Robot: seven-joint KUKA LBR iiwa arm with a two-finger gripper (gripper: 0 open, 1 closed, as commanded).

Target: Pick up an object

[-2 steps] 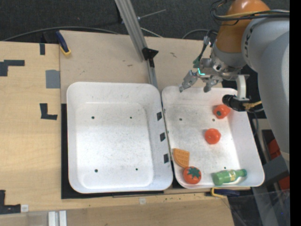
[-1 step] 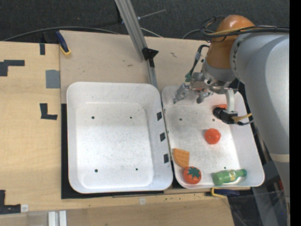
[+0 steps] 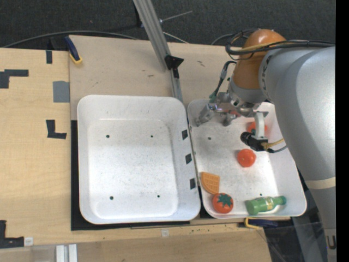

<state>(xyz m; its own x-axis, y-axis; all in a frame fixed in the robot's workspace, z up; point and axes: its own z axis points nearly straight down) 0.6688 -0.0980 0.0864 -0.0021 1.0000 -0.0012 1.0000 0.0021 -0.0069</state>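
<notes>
My gripper (image 3: pixel 214 117) hangs over the far left corner of the right bin (image 3: pixel 203 146), its fingers apart with nothing between them. An orange ball (image 3: pixel 246 158) lies in the middle of that bin, to the right of and nearer than the gripper. Along the near edge sit an orange wedge (image 3: pixel 210 182), a red tomato with a green top (image 3: pixel 222 202) and a green bottle (image 3: pixel 265 204) on its side. A small red thing (image 3: pixel 251 127) peeks out by the wrist, mostly hidden.
The left bin (image 3: pixel 131 157) stands beside the right one, their rims touching. A slanted metal pole (image 3: pixel 155 31) rises behind the bins. The grey arm (image 3: pixel 305 108) covers the right bin's far right side.
</notes>
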